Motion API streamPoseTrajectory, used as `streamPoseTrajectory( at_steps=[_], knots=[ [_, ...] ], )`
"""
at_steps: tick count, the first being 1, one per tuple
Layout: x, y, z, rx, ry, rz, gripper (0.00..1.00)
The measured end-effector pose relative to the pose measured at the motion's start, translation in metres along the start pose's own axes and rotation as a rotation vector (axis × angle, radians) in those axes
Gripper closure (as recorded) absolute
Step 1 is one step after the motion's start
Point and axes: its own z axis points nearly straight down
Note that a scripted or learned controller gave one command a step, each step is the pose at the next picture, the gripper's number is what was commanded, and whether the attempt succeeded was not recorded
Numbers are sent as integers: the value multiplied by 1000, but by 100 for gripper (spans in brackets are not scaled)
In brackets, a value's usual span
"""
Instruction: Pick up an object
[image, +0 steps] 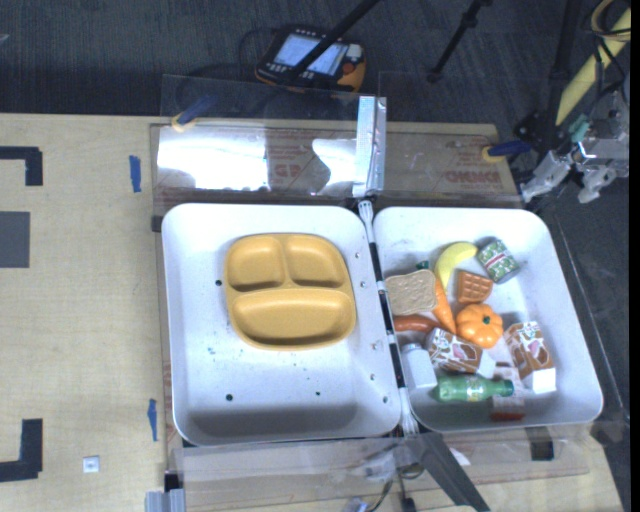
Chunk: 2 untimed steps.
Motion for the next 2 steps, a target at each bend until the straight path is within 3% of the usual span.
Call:
streamPoseTrajectory(
  at_steps=[1,2],
  knots=[
    [-6,8,-61,-3,-2,56,0],
    [18,-30,72,-1,0,-79,0]
  ],
)
